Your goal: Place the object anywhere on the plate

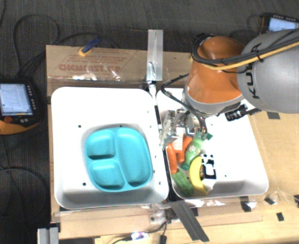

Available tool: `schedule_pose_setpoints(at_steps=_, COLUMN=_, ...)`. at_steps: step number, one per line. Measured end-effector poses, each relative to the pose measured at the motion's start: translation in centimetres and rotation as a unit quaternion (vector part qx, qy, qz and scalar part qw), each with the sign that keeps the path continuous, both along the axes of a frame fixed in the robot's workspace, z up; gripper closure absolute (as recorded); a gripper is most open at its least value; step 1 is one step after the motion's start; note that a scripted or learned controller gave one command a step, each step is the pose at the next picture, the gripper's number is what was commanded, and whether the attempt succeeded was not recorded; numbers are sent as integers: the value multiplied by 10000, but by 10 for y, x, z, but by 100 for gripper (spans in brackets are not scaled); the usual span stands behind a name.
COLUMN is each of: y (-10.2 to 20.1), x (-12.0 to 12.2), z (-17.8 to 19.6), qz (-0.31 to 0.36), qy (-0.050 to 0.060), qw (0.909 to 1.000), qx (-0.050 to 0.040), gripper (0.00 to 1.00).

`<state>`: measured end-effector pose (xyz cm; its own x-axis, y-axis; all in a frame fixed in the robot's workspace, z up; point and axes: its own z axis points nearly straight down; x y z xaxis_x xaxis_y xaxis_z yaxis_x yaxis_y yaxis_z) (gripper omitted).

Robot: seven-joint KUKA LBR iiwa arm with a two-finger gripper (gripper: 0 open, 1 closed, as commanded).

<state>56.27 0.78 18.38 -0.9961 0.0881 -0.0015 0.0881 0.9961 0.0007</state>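
Note:
A light blue plate (120,157) with three compartments lies in the left bin (68,116). Play-food pieces are heaped at the left side of the right bin (241,151): an orange carrot (173,159), a yellow banana (197,177), a green bottle-shaped piece (193,149) and a green vegetable (182,181). My gripper (182,128) hangs low over this heap, just above the carrot and the green piece. The orange wrist band and grey arm hide most of it from above.
A black-and-white tag (208,168) lies next to the banana. A metal divider (155,65) runs between the bins. A handheld pendant (11,103) sits on the floor at the left. Brown cardboard (98,62) lies behind the left bin.

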Motion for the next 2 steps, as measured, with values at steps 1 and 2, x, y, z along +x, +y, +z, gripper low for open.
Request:
schedule_pose_setpoints(at_steps=1, y=47, x=-7, z=0, qz=1267, qy=5, qw=9919, qx=6, gripper=100)
schedule_pose_setpoints(at_steps=2, y=68, x=-56, z=0, qz=1343, qy=10, qw=9909, qx=16, gripper=100)
